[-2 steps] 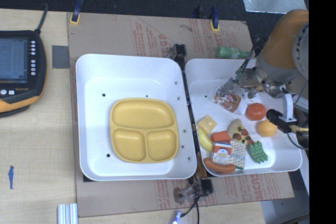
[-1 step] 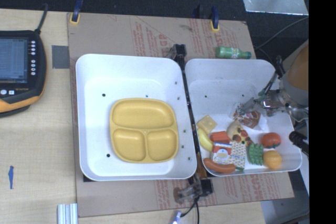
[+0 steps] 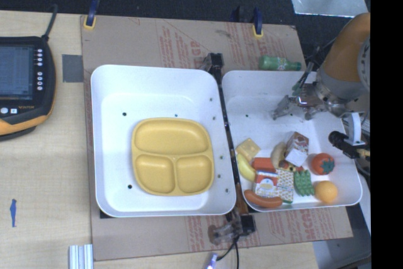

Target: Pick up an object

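My gripper (image 3: 295,111) hangs over the upper part of the right bin (image 3: 252,88), its two fingers spread open with nothing between them. The toy foods lie below it, in the bin's lower half: a yellow block (image 3: 247,148), a banana (image 3: 244,167), a small packet (image 3: 296,147), a tomato (image 3: 322,163), an orange (image 3: 326,191), a green piece (image 3: 303,183), a little carton (image 3: 266,184) and a hot dog (image 3: 264,201). The nearest piece, the packet, sits a short way below the fingers, apart from them.
The left bin (image 3: 110,104) holds a yellow divided plate (image 3: 173,156). A green bottle (image 3: 279,63) lies on the cardboard just beyond the right bin. A teach pendant (image 3: 22,85) rests on the bench at far left. Clamps hold the cardboard's far edge.
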